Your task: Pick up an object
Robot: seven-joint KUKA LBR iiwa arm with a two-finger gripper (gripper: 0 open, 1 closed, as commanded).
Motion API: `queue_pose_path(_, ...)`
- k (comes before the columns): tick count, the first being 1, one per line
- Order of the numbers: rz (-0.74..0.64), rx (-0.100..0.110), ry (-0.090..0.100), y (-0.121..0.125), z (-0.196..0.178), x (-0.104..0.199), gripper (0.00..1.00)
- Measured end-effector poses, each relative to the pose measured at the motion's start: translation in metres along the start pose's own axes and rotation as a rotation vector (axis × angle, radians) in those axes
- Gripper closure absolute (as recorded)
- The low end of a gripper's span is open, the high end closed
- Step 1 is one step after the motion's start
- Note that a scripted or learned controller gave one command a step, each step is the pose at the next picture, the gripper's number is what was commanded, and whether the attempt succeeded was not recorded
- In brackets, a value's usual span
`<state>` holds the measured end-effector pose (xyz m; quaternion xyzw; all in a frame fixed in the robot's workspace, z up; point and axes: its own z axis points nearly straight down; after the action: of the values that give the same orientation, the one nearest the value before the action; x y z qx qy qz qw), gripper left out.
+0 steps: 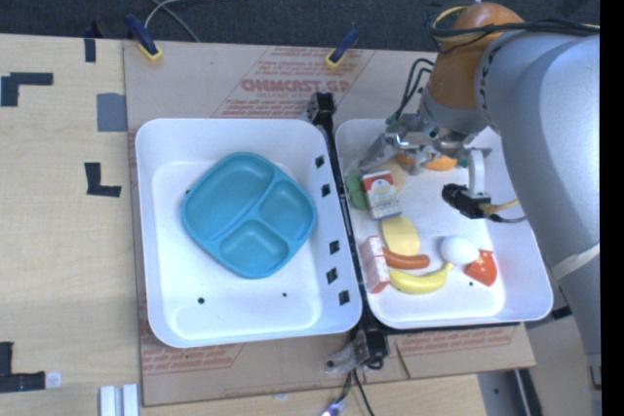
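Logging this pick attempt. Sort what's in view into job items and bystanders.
Job: gripper; right bin holding carton, yellow block, sausage, banana, white egg, red piece.

Bystanders: left bin, blue divided plate, clamps, cable.

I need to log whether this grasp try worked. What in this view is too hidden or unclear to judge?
- Gripper fingers: blurred, so open or shut is unreadable.
- Orange item behind the gripper: mostly covered by the wrist.
- Green item at the right bin edge: partly under the small carton.
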<state>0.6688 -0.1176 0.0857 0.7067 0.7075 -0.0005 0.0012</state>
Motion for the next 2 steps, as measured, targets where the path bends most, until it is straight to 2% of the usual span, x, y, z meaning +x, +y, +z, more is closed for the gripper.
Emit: queue_pose_path(2,0.001,0.0,-0.001,-0.0001,0.0001,0.007,0.0)
